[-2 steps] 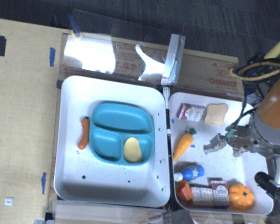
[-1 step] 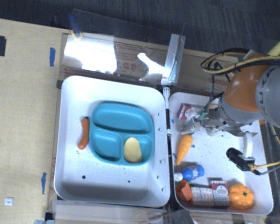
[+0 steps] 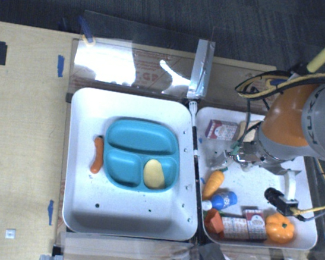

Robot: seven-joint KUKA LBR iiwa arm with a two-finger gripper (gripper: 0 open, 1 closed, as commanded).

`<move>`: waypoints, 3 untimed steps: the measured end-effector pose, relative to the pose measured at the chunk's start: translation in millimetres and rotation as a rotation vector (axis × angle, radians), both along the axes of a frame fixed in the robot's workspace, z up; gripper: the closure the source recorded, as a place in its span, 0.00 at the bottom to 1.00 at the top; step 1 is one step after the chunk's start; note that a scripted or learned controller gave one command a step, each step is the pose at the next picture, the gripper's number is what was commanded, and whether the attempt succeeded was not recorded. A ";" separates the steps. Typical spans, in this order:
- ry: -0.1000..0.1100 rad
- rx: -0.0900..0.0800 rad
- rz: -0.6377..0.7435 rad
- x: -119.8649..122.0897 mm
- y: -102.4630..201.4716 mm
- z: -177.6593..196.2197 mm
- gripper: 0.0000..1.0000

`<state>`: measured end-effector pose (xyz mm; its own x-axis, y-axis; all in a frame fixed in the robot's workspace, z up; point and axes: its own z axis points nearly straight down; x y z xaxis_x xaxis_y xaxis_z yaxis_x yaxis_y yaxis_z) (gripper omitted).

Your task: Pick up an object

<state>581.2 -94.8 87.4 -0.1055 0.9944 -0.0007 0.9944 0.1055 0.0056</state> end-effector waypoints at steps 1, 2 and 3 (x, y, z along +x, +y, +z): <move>-0.002 0.000 0.104 -44.3 -0.7 0.5 0.00; -0.002 -0.002 0.064 19.7 -2.8 -0.2 0.00; 0.002 0.001 -0.100 -101.3 -8.8 0.4 0.00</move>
